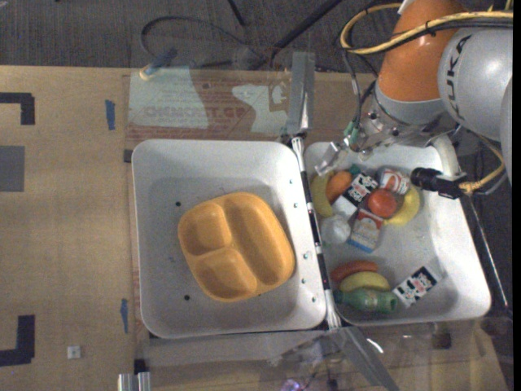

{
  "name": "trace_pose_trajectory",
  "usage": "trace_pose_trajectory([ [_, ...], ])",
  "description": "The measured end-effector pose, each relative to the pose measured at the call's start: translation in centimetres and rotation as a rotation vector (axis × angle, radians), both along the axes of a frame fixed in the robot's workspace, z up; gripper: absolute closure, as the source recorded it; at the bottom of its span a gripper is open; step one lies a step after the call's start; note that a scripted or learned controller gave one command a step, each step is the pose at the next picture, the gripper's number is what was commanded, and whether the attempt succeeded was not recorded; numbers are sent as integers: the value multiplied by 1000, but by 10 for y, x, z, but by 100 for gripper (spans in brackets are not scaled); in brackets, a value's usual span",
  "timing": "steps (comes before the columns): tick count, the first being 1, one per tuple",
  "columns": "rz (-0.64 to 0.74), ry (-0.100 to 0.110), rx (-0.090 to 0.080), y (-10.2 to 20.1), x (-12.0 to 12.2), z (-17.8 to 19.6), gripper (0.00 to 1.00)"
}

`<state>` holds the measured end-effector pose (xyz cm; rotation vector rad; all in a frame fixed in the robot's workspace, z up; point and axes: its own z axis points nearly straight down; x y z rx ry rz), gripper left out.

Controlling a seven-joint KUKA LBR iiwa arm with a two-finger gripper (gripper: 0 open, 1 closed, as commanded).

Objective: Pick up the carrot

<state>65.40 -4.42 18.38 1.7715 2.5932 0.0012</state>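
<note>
The carrot [354, 269], an orange-red elongated piece, lies in the front part of the right bin [456, 251]. It rests against a yellow banana [365, 281] just in front of it. The gripper [358, 142] hangs under the grey and orange arm [423, 47] over the back left corner of the right bin. It is well behind the carrot, with a cluster of other items in between. Nothing shows in its grasp.
At the back of the right bin sit a round orange fruit [338, 184], a red tomato [381, 204], two small milk cartons [359, 190] and yellow pieces. A green item [368, 300] and another carton [415, 285] lie at the front. A yellow divided plate [236, 244] sits in the left bin [155, 177].
</note>
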Motion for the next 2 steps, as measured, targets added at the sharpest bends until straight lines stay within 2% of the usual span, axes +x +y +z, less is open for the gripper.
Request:
trace_pose_trajectory([
  [1,-94,-8,2,-57,17,-73,0],
  [2,-316,0,0,-56,15,-96,0],
])
